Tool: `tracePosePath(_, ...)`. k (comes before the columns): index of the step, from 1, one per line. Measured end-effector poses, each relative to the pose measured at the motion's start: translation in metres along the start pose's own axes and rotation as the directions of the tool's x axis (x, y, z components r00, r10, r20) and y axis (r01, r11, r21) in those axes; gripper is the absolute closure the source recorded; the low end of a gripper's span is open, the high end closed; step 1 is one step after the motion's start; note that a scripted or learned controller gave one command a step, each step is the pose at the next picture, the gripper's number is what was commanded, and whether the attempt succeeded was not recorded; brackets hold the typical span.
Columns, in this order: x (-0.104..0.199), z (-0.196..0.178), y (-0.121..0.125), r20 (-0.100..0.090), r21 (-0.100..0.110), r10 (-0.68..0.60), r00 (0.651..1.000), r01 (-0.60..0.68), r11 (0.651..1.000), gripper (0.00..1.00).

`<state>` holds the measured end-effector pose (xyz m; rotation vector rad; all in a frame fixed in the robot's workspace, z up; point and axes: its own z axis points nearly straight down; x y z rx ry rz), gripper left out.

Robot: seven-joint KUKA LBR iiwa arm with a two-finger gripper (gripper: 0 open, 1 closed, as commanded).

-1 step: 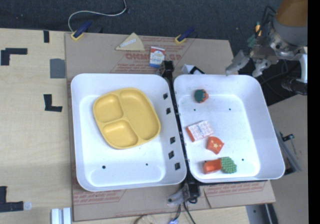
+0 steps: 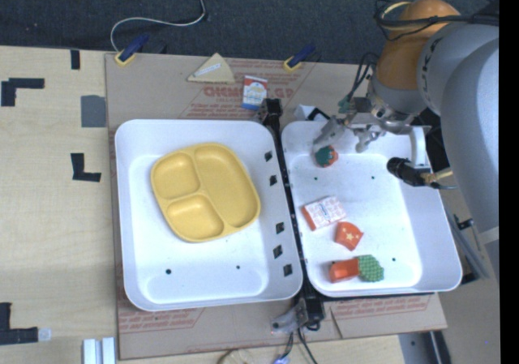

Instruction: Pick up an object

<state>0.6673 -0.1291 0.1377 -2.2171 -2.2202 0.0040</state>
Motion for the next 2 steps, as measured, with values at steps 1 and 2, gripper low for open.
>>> tracePosePath(1, 0.032, 0.052, 0.001, 0.003, -0.004, 0.0, 1.0, 0.0, 1.0, 0.0)
tracePosePath(2, 0.032, 0.042, 0.002, 0.004, -0.005, -0.001, 1.0, 0.001, 1.0, 1.0)
